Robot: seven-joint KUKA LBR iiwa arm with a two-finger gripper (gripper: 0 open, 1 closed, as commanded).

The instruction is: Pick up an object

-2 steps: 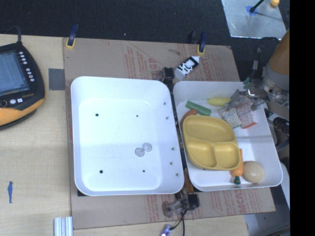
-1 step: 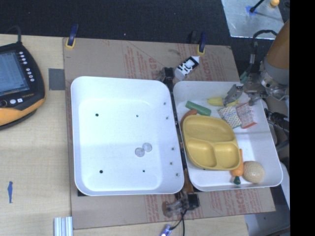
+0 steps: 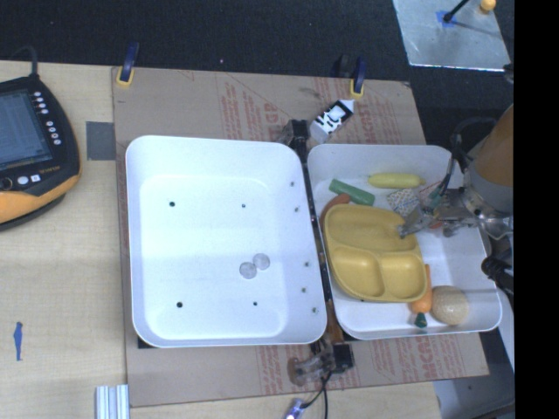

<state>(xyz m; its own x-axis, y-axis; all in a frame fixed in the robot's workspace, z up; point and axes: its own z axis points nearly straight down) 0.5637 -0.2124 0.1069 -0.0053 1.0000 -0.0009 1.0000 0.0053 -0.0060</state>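
Note:
My gripper [image 3: 414, 225] reaches in from the right and hangs low over the right bin [image 3: 463, 157], at the upper right rim of a yellow divided tray [image 3: 371, 253]. Just behind the gripper lies a speckled grey piece [image 3: 403, 201], partly hidden by it. Along the far side of that bin lie a yellow banana-shaped object [image 3: 394, 181] and a green stick [image 3: 351, 192]. A beige ball [image 3: 450, 305], an orange piece [image 3: 422, 304] and a small green bit [image 3: 420, 320] sit at the near right corner. Nothing shows as held.
The left bin [image 3: 148, 234] holds two small grey discs [image 3: 254, 266] near its middle. A black and orange pendant [image 3: 31, 147] lies on the bench at far left. Clamps [image 3: 127, 66] hold the cardboard under both bins. The arm's body [image 3: 493, 168] fills the right bin's right side.

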